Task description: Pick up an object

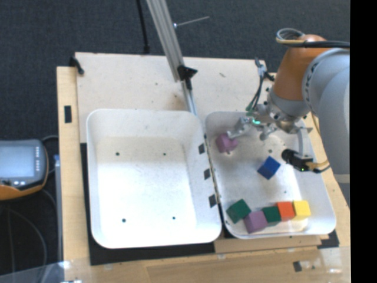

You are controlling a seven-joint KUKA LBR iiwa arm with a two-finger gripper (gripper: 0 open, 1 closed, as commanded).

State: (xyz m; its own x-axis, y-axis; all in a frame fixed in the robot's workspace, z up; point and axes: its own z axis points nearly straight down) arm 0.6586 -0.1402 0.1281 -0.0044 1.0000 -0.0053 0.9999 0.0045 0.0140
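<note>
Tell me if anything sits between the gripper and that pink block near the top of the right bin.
Nothing visible does. The gripper sits just right of the pink block, with bare bin floor around them. The blue block and the other blocks lie lower in the right bin, off that line.

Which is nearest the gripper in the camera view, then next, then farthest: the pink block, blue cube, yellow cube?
Measured from the gripper, in the right bin:
1. Pink block, just to its lower left near the bin's top-left.
2. Blue cube, mid-bin below it.
3. Yellow cube, by the bottom-right rim.
</note>
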